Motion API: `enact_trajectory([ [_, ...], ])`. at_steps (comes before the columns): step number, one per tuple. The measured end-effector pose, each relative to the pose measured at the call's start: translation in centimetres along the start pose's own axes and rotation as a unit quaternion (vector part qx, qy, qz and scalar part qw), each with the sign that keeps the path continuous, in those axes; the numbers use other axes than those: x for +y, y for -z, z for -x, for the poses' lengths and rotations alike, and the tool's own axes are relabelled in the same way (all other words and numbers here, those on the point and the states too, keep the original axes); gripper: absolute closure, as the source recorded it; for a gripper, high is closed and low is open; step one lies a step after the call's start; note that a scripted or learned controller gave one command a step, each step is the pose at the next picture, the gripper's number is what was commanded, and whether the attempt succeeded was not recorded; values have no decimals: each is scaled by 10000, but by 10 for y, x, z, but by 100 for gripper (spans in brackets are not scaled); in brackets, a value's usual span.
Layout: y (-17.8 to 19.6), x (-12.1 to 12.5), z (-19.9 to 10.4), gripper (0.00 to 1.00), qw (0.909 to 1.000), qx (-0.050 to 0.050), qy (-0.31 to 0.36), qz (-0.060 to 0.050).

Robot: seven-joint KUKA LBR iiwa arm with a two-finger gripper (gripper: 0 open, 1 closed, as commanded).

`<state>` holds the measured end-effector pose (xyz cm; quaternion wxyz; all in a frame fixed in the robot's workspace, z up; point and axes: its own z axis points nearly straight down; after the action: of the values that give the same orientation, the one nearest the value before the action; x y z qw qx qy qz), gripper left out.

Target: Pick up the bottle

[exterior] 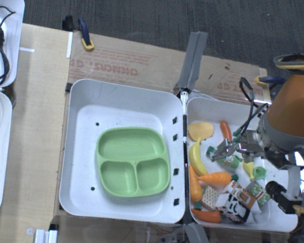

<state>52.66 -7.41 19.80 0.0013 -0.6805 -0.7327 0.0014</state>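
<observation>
My gripper [224, 152] is low in the right bin [281, 224], over its middle, among the toy items. Small green pieces [236, 162] lie right under and beside it, and I cannot tell which one is the bottle. A green item with a yellow-green cap [258, 172] sits just right of the gripper, partly behind the arm. The grey arm with its orange band [297, 107] comes in from the right and hides the bin's far right part.
In the right bin lie a yellow banana [196, 158], an orange carrot [215, 178], a red pepper [225, 130], a yellow round piece [200, 131] and small printed boxes [237, 200]. The left bin [81, 135] holds a green divided plate [133, 161].
</observation>
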Motion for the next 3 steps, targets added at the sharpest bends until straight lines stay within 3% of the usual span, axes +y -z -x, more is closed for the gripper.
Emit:
enact_trajectory([
  [1,16,-44,-8,0,9997,0,243,7],
  [2,26,-40,-14,0,9993,-2,-368,5],
  [3,-41,20,41,0,9980,-4,-634,5],
])
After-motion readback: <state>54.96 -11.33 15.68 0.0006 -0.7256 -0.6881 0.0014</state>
